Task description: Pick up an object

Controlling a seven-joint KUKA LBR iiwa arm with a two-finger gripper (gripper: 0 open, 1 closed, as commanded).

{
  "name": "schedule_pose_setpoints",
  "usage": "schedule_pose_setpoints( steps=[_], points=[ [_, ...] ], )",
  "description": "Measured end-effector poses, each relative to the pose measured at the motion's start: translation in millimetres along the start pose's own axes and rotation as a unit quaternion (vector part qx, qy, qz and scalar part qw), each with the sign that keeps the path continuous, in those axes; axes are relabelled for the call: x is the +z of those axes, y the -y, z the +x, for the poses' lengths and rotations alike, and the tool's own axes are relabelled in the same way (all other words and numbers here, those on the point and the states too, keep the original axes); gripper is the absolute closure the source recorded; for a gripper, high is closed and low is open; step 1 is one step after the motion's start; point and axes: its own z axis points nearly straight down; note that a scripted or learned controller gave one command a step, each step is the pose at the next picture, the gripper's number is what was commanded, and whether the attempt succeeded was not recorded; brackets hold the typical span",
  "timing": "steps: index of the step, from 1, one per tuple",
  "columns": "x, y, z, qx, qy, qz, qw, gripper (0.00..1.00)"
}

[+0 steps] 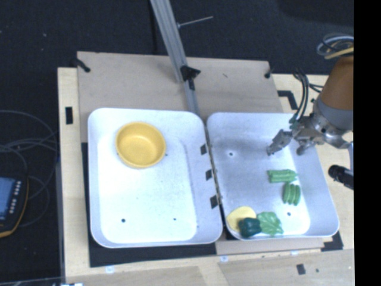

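Yellow bowl [140, 144], green toys [282, 176], white bins [178, 219]

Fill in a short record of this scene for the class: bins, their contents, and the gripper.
left bin: yellow bowl
right bin: two green pieces mid-right; yellow piece, dark green piece and light green piece at near edge
gripper: over right bin, open, holding nothing
arm: enters from right

Floor [71, 16]: dark, lay all around the bench.
Bench [238, 88]: pale wood, tan board on top.
Rail [169, 34]: grey metal, slanting toward 12 o'clock.
Cables [24, 139]: at 9 o'clock.
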Motion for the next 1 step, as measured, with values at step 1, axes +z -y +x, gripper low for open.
schedule_pose_setpoints(
  steps=[1],
  points=[
    [55.6, -6.7, 5.8, 0.000, 0.000, 0.000, 1.0000, 0.00]
  ],
)
